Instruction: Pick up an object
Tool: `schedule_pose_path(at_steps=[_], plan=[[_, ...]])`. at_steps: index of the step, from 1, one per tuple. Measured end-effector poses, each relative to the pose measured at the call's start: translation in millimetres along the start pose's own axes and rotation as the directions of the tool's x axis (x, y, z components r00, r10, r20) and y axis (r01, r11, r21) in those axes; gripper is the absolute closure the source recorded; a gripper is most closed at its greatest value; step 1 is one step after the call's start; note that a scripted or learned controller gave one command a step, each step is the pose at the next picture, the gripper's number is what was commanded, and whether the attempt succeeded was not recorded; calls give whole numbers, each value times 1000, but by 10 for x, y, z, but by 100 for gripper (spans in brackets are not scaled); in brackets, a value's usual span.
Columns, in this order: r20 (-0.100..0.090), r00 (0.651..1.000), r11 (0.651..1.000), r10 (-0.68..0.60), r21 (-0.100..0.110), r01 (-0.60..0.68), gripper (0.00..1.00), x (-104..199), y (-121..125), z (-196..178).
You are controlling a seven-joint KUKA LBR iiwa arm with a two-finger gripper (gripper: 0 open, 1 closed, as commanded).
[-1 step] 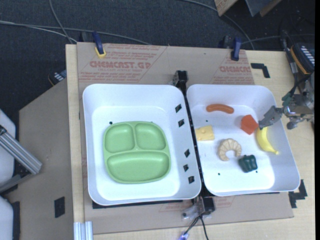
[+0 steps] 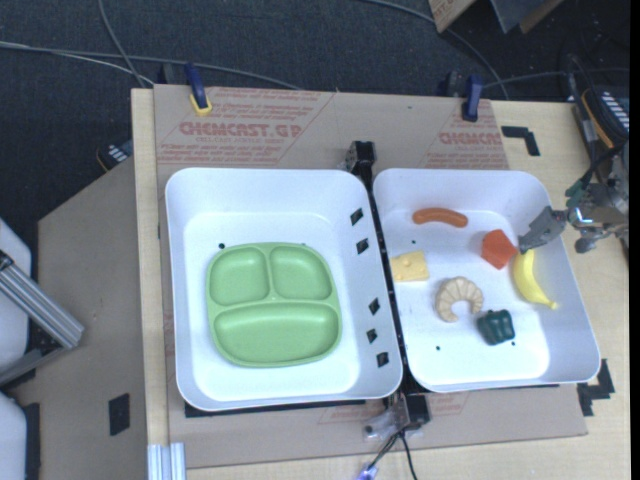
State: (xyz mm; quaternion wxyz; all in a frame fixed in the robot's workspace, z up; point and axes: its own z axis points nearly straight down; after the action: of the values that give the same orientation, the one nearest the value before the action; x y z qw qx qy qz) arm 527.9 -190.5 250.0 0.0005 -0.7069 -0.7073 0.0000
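The right bin (image 2: 560, 353) holds several toy foods. An orange sausage (image 2: 440, 217) lies at the back, with a red block (image 2: 496, 249) to its right. A yellow banana (image 2: 530, 279) lies just right of the block. A yellow cheese wedge (image 2: 408, 266) sits by the left wall. A tan croissant (image 2: 459, 298) and a dark green pepper (image 2: 495, 325) lie nearer the front. My gripper (image 2: 530, 238) reaches in over the bin's right wall. Its tip hangs just above the gap between the red block and the banana. I see nothing held in it.
The left bin (image 2: 190, 208) holds a green divided plate (image 2: 272, 303). Black clips (image 2: 360, 155) sit along the seam between the bins. Blue clamps (image 2: 199, 94) pin the cardboard at the back. Cables trail over the dark floor behind the bench.
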Motion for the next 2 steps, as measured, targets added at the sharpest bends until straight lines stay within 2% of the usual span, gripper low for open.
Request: schedule_pose_path(at_steps=[1,2], plan=[[-2,1000,1000,1,5,-1,0,12,-104,498],[-3,1000,1000,0,5,0,0,91,-63,964]])
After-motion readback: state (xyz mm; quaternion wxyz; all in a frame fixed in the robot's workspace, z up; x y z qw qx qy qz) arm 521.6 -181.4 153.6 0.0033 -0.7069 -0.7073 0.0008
